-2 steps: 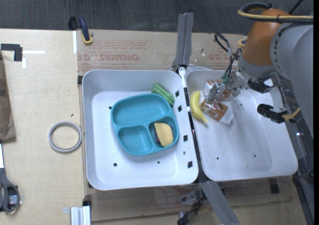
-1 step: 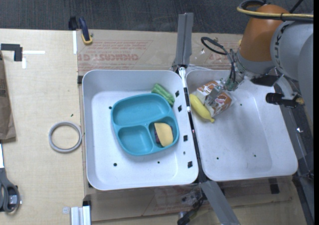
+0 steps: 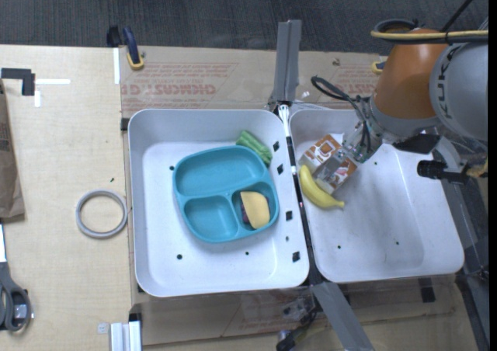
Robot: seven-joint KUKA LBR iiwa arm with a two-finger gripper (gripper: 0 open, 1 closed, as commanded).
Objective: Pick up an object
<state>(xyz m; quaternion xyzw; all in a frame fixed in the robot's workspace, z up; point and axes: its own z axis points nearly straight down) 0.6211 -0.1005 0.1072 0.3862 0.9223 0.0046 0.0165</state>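
Down in the right bin point(image 3: 404, 248), the gripper point(image 3: 339, 165) sits low over a small printed packet point(image 3: 326, 157), orange and white with some dark print. From my screen I cannot tell how the pincer stands — the packet and the metal run together at this slant, so I won't claim a hold. It looks to be touching or just above the packet, and that is as far as I'll go.

I judge the packet to be the object being tried for, since the arm point(image 3: 423, 78) has its wrist bent steeply toward that far-left corner of the bin. A banana point(image 3: 317, 190) lies just beside the packet, on its left and near side, close against the wall that divides the bins. Crowding like that is the risk I see: a finger could catch the banana, or push the packet into the wall instead of closing on it.

Over in the left bin point(image 3: 155, 248) rests a blue divided tray point(image 3: 213, 186), with a yellowish rounded item point(image 3: 256, 208) sitting in its near right compartment and a green thing point(image 3: 255, 145) wedged at its far edge. Those lie well apart from the gripper — I read them as not in play.

A grey ring point(image 3: 101, 213) lies on the bench point(image 3: 54, 147) to the left of the bins.
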